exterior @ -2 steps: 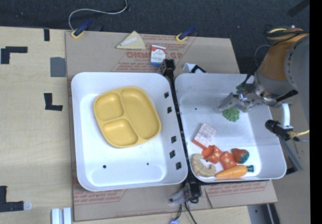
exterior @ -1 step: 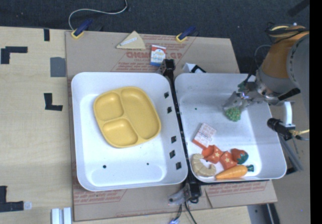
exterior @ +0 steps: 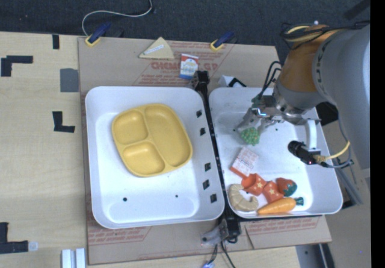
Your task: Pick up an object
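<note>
In the right bin (exterior: 325, 196) a small green broccoli-like piece (exterior: 249, 136) lies near the middle. My gripper (exterior: 254, 121) hangs just above and behind it, reaching in from the right; the view does not let me read its state. Toward the bin's front lie a white and red packet (exterior: 244, 160), a red piece (exterior: 255, 183), a beige curved piece (exterior: 242, 200), an orange carrot (exterior: 277, 206) and a red and green piece (exterior: 287, 188).
The left bin (exterior: 102, 200) holds a yellow sectioned plate (exterior: 151, 138). Behind the bins, on the cardboard, lie a small red and white carton (exterior: 189, 66) and a triangular wedge (exterior: 157, 49). A black cable and clip (exterior: 305, 152) hang by the arm.
</note>
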You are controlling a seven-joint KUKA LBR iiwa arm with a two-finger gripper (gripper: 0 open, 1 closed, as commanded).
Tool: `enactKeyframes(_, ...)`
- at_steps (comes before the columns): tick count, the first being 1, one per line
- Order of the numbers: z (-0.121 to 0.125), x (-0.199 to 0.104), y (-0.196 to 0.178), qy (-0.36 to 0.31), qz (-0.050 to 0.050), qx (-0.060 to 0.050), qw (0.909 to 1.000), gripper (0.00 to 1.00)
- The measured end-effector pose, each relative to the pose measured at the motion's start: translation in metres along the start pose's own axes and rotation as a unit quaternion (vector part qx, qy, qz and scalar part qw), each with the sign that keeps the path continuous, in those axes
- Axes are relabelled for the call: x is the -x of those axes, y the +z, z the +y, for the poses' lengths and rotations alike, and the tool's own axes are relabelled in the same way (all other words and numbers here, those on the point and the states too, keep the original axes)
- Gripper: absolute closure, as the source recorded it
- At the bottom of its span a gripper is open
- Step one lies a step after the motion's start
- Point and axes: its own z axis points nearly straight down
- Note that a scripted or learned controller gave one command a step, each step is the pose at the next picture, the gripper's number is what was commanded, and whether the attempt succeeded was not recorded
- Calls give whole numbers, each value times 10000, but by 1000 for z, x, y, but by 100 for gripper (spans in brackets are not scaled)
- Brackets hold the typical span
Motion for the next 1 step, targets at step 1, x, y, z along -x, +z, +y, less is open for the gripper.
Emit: enactKeyframes(1,-22,-66,-69,-3,-2,4,10000,100)
